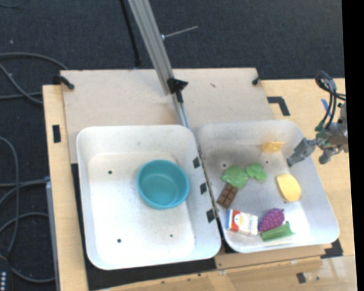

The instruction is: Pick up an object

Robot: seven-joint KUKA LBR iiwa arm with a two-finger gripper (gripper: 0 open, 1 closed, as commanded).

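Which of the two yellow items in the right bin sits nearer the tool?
The small flat yellow piece near the bin's far rim; the rounder yellow lemon lies lower, farther from the tool.

Robotics lab — bench (62, 178) with white bins (91, 146), loose cables (7, 66) — dark carpet.

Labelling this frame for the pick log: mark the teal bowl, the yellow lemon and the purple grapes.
teal bowl (163, 183): camera view, on its inner floor, in the left bin.
yellow lemon (288, 187): camera view, on its middle, in the right bin.
purple grapes (271, 218): camera view, on the middle of the bunch, right bin.
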